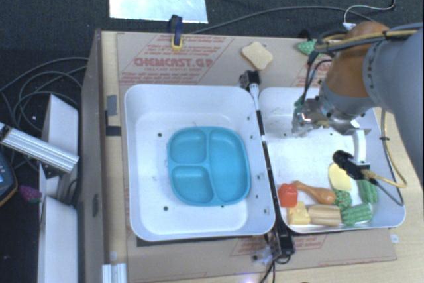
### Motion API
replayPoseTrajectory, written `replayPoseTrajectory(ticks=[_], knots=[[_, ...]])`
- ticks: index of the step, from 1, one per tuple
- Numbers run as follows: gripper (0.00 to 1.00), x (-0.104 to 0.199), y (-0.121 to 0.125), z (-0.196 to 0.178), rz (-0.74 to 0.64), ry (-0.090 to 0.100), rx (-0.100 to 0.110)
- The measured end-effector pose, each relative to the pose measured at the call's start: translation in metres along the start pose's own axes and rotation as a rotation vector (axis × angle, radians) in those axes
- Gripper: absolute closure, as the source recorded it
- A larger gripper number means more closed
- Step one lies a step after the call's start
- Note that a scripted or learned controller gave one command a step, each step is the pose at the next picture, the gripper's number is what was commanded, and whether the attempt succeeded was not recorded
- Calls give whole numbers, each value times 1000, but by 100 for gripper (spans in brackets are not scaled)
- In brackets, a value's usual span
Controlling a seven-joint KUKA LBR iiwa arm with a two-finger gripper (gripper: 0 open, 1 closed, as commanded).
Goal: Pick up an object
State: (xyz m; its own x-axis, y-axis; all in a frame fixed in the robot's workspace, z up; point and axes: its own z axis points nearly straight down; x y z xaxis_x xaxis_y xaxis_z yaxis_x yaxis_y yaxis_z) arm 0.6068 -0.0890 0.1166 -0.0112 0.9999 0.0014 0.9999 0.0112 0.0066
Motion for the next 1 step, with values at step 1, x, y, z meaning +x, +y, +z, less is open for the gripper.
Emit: replayPoseTrajectory(ticks=[1], knots=[[100,0,1,-11,-2,1,-2]])
